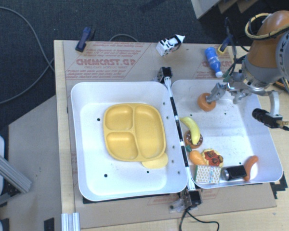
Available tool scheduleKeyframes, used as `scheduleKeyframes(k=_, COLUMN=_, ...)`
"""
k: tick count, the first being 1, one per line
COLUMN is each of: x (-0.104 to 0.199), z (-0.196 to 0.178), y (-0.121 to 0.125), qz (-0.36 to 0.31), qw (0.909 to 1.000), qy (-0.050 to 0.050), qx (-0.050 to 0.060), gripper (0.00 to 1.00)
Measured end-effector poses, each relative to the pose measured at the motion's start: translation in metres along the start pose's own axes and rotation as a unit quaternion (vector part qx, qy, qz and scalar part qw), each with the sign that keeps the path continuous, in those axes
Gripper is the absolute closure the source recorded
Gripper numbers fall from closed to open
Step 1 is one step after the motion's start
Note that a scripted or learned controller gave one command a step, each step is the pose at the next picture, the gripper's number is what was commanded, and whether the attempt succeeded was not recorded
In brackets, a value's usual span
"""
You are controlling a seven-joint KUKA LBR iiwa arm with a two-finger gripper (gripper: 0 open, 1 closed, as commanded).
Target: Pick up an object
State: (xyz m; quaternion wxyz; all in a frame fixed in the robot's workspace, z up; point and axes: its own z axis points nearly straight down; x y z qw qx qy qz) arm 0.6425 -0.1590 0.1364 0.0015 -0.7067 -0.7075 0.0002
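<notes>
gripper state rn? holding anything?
Gripper: open, fingers spread, holding nothing. One finger sits beside the orange round toy in the right bin.

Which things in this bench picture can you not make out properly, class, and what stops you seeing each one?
- Tool: whether its tips grip the orange round object in the right bin is too small to tell.
- Flat yellow piece: mostly hidden under the yellow divided plate in the left bin.
- Dark round item: partly covered by the banana.
- Arm: cut off by the right edge.
</notes>
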Motion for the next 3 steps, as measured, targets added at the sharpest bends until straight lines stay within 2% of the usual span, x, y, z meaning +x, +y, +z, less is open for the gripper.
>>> scheduleKeyframes(k=1, x=0.027, z=0.049, y=0.022, qz=-0.001, qw=1.0000, qy=0.000, qx=0.008, gripper=0.00)
scheduleKeyframes(k=2, x=0.062, z=0.049, y=0.022, qz=0.001, qw=1.0000, qy=-0.004, qx=0.007, gripper=0.00)
scheduleKeyframes(k=3, x=0.068, z=0.036, y=0.023, qz=-0.001, qw=0.9999, qy=0.004, qx=0.009, gripper=1.00)
